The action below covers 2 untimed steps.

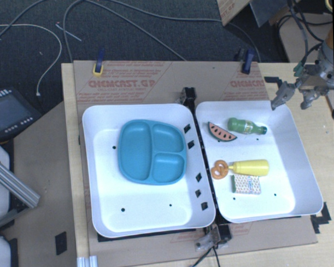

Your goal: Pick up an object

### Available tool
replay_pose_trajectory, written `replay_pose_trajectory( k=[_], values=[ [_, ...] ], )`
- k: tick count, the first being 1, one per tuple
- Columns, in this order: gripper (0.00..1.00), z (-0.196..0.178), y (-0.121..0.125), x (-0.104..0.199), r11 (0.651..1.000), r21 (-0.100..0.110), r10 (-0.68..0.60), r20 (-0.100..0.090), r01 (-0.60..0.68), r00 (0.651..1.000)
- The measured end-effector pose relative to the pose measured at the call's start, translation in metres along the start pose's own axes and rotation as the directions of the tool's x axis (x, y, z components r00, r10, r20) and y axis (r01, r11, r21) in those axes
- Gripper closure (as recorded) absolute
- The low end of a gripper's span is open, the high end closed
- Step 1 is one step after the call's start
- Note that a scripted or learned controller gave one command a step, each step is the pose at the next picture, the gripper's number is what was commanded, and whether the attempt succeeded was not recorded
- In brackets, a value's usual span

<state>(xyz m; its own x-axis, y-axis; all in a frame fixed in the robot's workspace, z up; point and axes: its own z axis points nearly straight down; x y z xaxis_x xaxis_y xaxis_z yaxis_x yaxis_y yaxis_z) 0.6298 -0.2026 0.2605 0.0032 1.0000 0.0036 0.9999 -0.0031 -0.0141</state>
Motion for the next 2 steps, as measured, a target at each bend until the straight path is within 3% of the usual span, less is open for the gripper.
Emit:
replay_pose_trajectory(
  k=[1, 2],
  values=[
    [0.00, -0.009, 0.002, 0.001, 1.000, -0.014, -0.004, 0.003, 0.004, 1.000],
    [0.00, 0.033, 0.004, 0.001, 1.000, -0.009, -0.004, 0.002, 0.004, 1.000]
  ],
)
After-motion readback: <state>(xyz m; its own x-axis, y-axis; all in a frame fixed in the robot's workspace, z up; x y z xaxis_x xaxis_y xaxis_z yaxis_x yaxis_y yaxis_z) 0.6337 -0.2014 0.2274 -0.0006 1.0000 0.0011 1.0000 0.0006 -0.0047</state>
